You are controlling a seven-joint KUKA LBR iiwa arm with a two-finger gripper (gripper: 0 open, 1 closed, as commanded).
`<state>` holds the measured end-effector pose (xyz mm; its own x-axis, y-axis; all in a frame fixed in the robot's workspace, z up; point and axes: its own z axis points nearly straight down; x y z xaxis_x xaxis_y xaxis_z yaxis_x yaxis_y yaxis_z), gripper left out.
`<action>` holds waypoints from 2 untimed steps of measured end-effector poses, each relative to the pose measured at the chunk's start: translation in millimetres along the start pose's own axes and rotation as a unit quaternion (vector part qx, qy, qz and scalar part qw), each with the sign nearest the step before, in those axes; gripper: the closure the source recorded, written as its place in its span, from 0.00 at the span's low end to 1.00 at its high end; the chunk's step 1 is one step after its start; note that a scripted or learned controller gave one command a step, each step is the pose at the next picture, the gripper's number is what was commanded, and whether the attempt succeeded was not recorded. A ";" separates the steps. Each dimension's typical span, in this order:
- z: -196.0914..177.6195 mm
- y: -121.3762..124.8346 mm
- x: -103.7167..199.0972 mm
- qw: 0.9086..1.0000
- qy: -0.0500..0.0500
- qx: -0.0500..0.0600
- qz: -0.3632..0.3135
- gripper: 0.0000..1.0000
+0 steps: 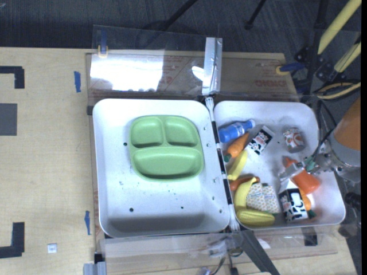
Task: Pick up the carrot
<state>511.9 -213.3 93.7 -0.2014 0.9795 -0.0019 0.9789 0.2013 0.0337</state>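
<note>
The carrot (236,146) is a short orange piece in the right bin (330,211), close to its left wall. It lies just below a blue bottle (234,130) and above a yellow banana (238,164). My gripper (309,166) hangs over the right side of the same bin, well to the right of the carrot and apart from it. The grey arm with its orange band (351,128) comes in from the right edge. Small orange and green pieces crowd around the gripper's tip and blur its outline.
A green divided plate (166,145) sits in the left bin (114,199). The right bin also holds a second banana (252,216), a patterned pouch (264,198), black-and-white cartons (293,204), an orange object (308,183) and a small round item (293,138).
</note>
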 end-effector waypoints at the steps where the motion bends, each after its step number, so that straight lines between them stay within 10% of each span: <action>1: 5.8 -21.0 40.1 0.997 -0.003 0.011 0.073 0.00; 2: -32.0 42.0 11.4 1.000 0.000 0.016 -0.011 0.00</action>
<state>549.6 -193.9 127.1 -0.2230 0.9748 -0.0020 0.9748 0.2230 0.0026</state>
